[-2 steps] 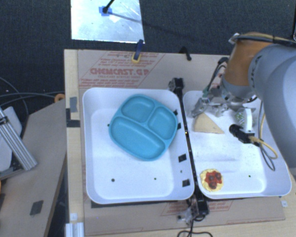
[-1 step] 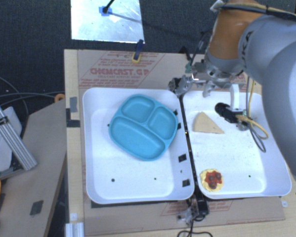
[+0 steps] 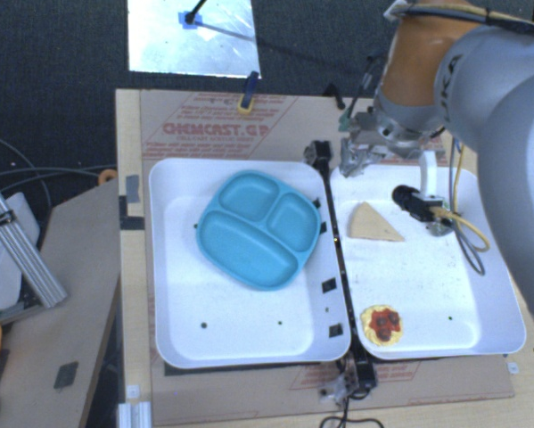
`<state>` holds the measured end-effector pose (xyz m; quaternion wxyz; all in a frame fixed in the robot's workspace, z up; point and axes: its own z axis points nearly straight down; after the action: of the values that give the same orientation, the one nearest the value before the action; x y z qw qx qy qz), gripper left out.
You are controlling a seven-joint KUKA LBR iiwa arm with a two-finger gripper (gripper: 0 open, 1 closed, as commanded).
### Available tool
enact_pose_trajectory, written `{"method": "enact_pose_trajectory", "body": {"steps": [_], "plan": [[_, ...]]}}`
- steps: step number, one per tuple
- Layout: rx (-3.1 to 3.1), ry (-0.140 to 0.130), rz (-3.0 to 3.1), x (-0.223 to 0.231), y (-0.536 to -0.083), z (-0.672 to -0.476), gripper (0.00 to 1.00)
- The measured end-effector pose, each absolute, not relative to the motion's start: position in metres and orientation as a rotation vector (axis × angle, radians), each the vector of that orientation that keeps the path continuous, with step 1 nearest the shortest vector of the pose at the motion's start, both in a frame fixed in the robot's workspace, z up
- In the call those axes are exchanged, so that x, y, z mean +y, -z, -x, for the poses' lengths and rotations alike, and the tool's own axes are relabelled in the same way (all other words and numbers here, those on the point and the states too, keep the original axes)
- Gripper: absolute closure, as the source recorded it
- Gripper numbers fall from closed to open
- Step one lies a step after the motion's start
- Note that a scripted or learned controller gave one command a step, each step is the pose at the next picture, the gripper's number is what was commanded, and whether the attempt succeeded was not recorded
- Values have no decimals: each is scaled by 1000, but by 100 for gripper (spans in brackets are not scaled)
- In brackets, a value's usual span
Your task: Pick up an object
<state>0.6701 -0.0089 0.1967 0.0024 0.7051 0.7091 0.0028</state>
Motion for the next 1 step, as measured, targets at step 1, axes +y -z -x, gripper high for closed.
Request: {"method": "enact_pose_trajectory", "body": {"steps": [1], "plan": [[2236,-13,-2206,91,-231,-669,100]]}}
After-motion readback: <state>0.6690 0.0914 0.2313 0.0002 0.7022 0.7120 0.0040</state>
